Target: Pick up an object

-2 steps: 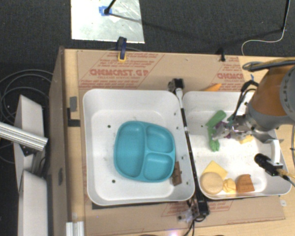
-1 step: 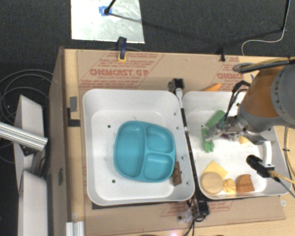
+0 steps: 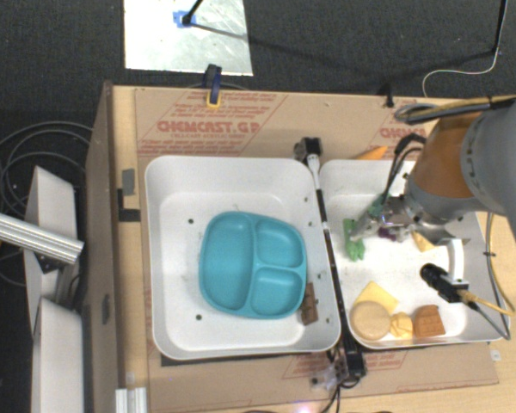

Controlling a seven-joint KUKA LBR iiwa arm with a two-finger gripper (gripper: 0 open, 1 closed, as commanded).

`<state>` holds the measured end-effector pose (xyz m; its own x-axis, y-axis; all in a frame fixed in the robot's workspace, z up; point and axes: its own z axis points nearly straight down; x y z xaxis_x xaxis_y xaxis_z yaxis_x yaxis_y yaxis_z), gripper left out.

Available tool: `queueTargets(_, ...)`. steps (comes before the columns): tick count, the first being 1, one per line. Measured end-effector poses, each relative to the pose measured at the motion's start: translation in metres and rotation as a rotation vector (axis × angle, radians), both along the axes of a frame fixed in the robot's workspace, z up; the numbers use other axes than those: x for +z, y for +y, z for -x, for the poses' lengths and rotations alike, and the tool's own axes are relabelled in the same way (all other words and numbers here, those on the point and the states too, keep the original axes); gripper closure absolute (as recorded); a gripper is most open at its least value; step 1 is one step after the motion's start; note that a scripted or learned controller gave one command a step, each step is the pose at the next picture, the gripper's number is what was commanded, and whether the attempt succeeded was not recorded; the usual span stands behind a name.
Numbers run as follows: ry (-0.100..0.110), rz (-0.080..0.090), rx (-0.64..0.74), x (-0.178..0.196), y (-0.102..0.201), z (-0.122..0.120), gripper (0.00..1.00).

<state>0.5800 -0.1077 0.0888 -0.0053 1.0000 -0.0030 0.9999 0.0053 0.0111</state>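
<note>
Two white bins sit side by side on my screen, and the one that matters is the right bin [image 3: 361,183], where the arm [image 3: 490,162] reaches in. The nearest thing to pick is a small green piece [image 3: 353,241], lumpy and bright, lying near that bin's left wall about halfway down. The gripper [image 3: 380,222] is low over the bin, just beside the green piece on its upper right. I cannot tell from this angle whether it is spread or pressed together, and I see nothing held in it. Along the right bin's bottom edge lie a yellow wedge [image 3: 376,296], a pale disc [image 3: 370,321], a small bun [image 3: 402,323] and a brown square [image 3: 428,321]. An orange bit [image 3: 372,153] pokes out by its top edge. The left bin [image 3: 168,231] carries a teal divided plate [image 3: 251,265], with a brown stick [image 3: 310,304] at its lower right corner. Cardboard [image 3: 241,114] covers the bench under the bins, printed "CHEMCAST GP" in red; the smaller print I cannot read. Beyond the bench the floor is dark, with a shiny sheet [image 3: 185,24] past the top edge and cables [image 3: 34,144] looping off to the left.
</note>
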Motion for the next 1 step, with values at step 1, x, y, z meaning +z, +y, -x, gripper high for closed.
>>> queueTargets(1,0.002,-0.001,0.002,-0.001,-0.0014,-0.0695,0.0)
